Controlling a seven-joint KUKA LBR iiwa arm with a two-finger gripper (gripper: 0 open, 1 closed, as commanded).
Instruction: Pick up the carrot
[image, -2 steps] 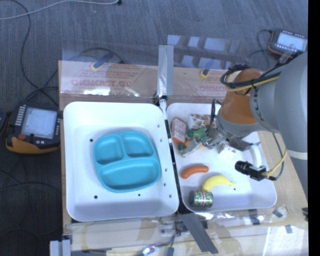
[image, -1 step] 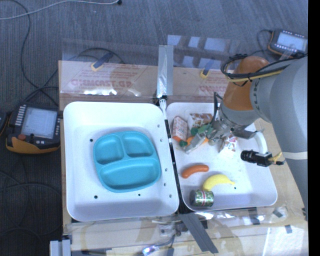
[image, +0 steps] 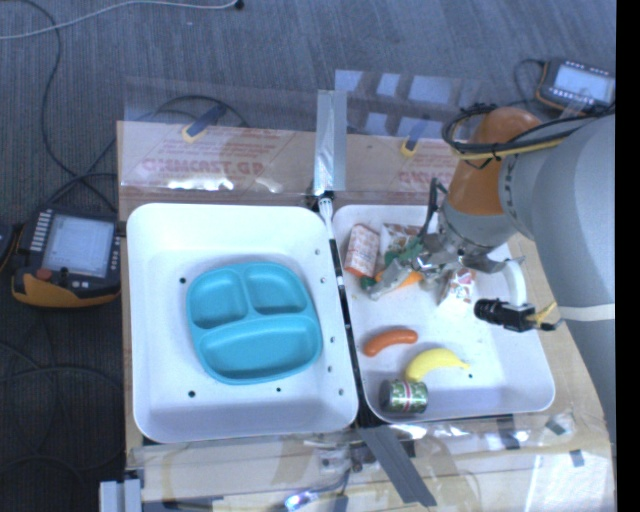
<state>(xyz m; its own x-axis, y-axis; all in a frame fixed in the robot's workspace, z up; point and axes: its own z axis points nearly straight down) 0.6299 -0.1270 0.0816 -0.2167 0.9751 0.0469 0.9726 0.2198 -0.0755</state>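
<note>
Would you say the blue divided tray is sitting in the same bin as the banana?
No, the blue tray lies in the left bin, while the banana lies in the right bin.

The arm (image: 570, 210) comes in from the right side of the camera view as a broad grey body filling the upper right corner. It narrows toward the wrist, where the orange band (image: 490, 165) curves around it, with black cables looped over the top of that band. Below the band the wrist points down and to the left, ending in the gripper (image: 428, 255), a dark and silver metal assembly lowered close over the surface. How the jaws stand cannot be made out from this angle, since the wrist and gripper body cover them.
</note>
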